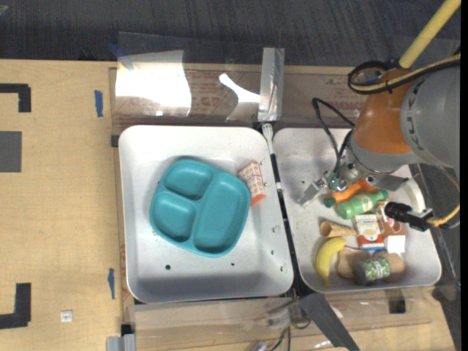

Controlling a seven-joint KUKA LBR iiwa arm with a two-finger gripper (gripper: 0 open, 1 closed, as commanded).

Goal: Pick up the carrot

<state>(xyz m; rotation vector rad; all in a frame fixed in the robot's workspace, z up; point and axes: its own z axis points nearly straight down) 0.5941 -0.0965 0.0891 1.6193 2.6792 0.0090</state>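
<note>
The carrot (351, 191) is a small orange piece lying in the right bin (300, 159), just above a green bottle (360, 205). My gripper (327, 185) hangs low over the right bin at the carrot's left end, touching or nearly touching it. The grey arm with its orange band (380, 126) comes down from the upper right and hides the bin's far right part. I cannot make out whether the carrot is in the gripper's grasp.
The right bin also holds a banana (329, 258), a red and white carton (369, 230), a green can (375, 268) and a tan piece. In the left bin (139, 167) sit a teal divided plate (199, 205) and a small packet (254, 180).
</note>
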